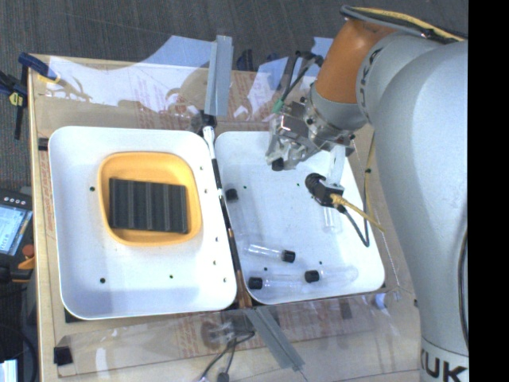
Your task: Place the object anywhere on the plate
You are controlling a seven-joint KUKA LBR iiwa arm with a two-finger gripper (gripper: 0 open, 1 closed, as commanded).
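Grey arm [413,173] looms nearest, end effector [282,151] over right white bin [238,213], grip state unclear. Clear black-capped vials [270,252] lie loose there; yellow plate [147,169] with dark ribbed insert waits in left bin [71,237].

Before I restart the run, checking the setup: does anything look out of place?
Nothing looks broken or spilled. Small clear vials with black caps lie scattered on their sides in the right bin. The plate in the left bin holds a dark ridged block.
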